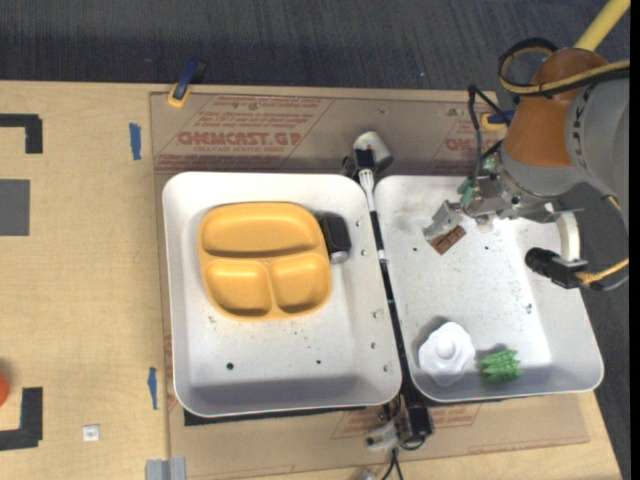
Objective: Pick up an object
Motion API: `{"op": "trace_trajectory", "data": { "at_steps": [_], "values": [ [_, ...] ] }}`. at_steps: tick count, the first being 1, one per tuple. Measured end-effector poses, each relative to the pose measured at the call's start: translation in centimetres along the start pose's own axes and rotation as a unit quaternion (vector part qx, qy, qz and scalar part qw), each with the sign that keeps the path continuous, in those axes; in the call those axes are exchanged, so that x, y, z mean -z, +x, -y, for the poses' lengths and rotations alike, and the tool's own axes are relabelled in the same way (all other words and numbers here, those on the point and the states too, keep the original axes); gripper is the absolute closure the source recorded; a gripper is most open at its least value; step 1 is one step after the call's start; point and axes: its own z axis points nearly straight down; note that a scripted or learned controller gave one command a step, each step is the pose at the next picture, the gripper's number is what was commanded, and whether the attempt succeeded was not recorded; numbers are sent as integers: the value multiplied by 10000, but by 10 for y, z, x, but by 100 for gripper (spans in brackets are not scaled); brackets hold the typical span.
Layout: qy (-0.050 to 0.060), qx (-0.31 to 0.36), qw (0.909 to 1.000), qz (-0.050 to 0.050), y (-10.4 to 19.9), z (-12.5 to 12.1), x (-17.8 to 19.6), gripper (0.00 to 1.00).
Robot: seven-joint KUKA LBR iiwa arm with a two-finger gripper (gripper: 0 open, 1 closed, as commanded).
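The pincer [447,230] hangs low over the upper left part of the right bin [560,313], reaching in from the right, with a small brown-and-grey bit at its tip; whether that bit is a held object or part of the tool is too small to tell, and likewise I cannot tell how the pincer stands or whether it grips anything. The candidates nearest to hand lie at the bin's near edge: a white bottle [445,352] lying just beside a green bushy toy [499,365], the two close enough that one grasp could nudge both. In the left bin [190,298] sits a yellow divided tray [265,258], with a small black object [335,236] touching its right side. To do this step well, I would pick a single target and come down squarely over its middle (the bottle looks slippery and round, so the soft green toy is probably the kinder choice), approaching from the side away from its neighbour. Lifting straight up, clear of the bin wall, would lessen the chance of a snag or drop.
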Motion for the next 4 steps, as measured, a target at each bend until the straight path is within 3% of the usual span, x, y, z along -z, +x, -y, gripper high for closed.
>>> {"op": "trace_trajectory", "data": {
  "at_steps": [1, 2, 3, 4],
  "values": [
    [-21, 1620, 9868, 23, 12, 0, -39, 0],
    [-1, 1610, 9870, 3, -39, 38, 3, 0],
    [63, 2432, 9699, -42, 14, -38, -24, 0],
    [-49, 1719, 9851, 22, 10, 10, -38, 0]
  ]
}}
